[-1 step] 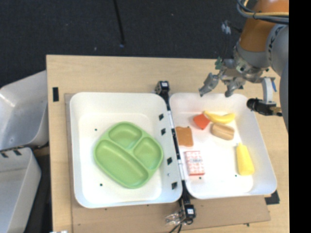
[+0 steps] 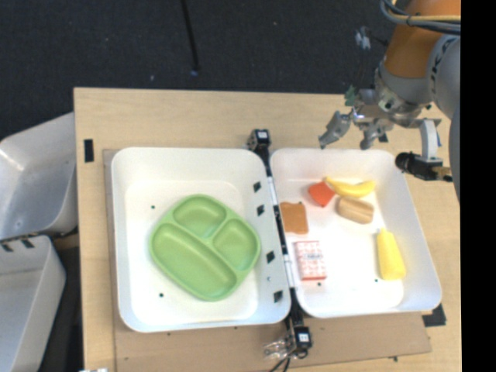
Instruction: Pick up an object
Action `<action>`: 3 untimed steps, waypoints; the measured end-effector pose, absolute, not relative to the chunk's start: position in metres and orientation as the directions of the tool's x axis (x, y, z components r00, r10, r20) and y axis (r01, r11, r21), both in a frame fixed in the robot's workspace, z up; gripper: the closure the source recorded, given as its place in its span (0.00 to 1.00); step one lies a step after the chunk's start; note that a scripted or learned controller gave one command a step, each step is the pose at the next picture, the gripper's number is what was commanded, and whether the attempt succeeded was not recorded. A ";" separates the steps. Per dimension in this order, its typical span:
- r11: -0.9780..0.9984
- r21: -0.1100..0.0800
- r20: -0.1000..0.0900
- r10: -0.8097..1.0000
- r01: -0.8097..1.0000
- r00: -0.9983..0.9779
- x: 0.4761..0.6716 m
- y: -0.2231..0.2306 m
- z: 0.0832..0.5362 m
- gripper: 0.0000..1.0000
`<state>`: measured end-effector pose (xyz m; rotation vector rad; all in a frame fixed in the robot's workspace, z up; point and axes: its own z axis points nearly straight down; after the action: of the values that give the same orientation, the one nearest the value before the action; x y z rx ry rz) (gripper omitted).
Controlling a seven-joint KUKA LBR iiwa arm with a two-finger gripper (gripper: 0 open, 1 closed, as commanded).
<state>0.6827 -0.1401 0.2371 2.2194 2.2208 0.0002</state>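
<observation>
The right bin [image 2: 411, 285] holds several items: a red-orange piece [image 2: 321, 194], a yellow banana [image 2: 350, 185], a tan bread roll [image 2: 356, 210], a brown toast slice [image 2: 294, 217], a pink-and-white packet [image 2: 309, 260] and a yellow corn cob [image 2: 389, 254]. My gripper [image 2: 353, 132] hangs above the bin's far rim, its two fingers spread apart with nothing between them. It stands behind the banana and the red-orange piece, clear of all the items.
The left bin [image 2: 128, 301] holds a green divided plate [image 2: 204, 245]. A black clip [image 2: 259, 139] sits at the far end of the divider between the bins. A white container [image 2: 31, 169] stands off the bench to the left.
</observation>
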 end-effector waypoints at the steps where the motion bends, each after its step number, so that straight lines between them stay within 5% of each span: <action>1: 0.000 -0.003 -0.002 1.000 1.000 0.000 0.677 -0.136 0.178 0.00; 3: -0.002 0.002 -0.004 1.000 1.000 0.002 0.675 -0.138 0.101 0.00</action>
<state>0.6754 -0.1381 0.1013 2.2206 2.2159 -0.0016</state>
